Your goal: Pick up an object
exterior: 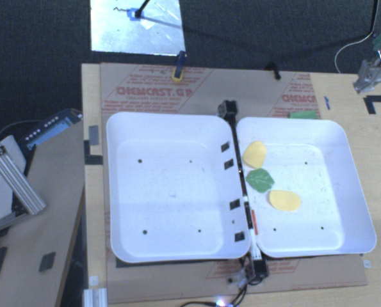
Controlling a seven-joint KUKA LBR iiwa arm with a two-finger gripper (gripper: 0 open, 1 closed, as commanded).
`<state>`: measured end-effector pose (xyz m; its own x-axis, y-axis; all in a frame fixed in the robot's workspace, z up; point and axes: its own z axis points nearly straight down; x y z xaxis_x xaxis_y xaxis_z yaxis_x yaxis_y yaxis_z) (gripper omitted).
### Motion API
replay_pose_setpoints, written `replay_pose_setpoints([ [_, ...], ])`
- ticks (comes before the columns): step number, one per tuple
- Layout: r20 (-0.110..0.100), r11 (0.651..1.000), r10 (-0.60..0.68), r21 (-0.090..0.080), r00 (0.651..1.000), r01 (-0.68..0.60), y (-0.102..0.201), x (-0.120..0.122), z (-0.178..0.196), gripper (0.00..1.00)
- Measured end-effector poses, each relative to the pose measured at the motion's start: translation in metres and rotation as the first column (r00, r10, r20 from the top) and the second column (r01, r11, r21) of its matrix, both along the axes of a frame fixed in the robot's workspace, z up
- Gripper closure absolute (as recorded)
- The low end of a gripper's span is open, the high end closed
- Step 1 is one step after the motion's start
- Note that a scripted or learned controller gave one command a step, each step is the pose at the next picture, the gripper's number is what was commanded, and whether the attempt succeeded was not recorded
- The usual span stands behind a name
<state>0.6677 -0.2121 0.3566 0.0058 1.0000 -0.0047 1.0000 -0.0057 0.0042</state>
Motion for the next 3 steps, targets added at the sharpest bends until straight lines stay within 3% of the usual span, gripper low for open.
replay_pose_setpoints([
  [1,0.015,1.000,0.011,-0.003,1.000,-0.011,0.006,-0.010,0.190,1.00],
  [2,-0.013,1.000,0.017,0.009,1.000,-0.017,0.105,-0.027,0.056,1.00],
  [3,-0.001,1.000,-0.001,0.000,1.000,0.001,-0.001,-0.020,0.051,1.00],
])
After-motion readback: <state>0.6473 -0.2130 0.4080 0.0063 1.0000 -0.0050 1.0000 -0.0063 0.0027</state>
